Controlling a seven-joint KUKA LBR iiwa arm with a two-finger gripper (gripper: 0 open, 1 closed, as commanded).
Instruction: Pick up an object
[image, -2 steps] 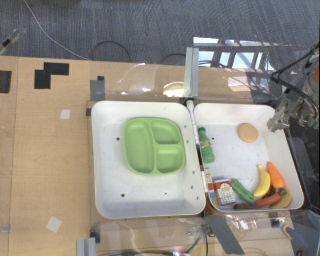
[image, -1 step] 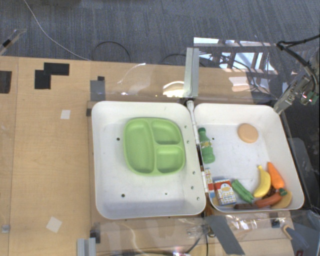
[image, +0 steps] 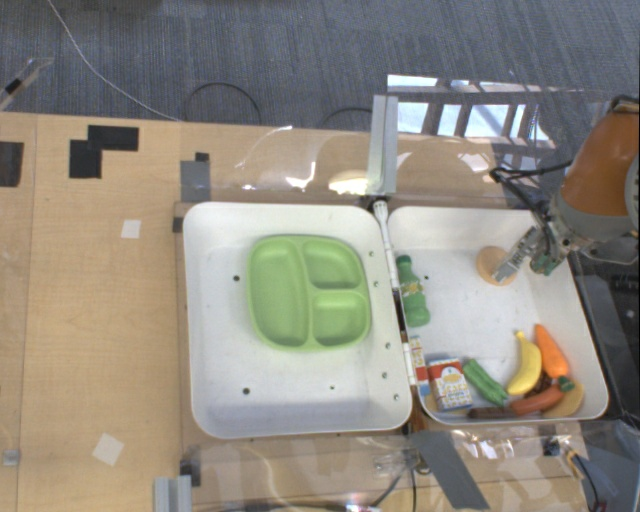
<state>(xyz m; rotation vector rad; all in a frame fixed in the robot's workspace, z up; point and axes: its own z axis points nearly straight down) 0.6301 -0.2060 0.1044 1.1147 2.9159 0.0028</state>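
Wooden table (image: 90, 300) carries two white bins. Gripper (image: 524, 258) hovers over the right bin (image: 450, 240), just beside a tan round disc (image: 493, 266); its grip cannot be told. Green bottle (image: 411, 293) lies well left of it.

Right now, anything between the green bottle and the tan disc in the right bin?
No. In the camera view the stretch of bin floor between the green bottle and the tan disc is bare white. The tool sits at the disc's far side.

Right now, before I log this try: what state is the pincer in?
Pincer: over the round tan disc in the right bin; open or closed cannot be told, and nothing is seen held.
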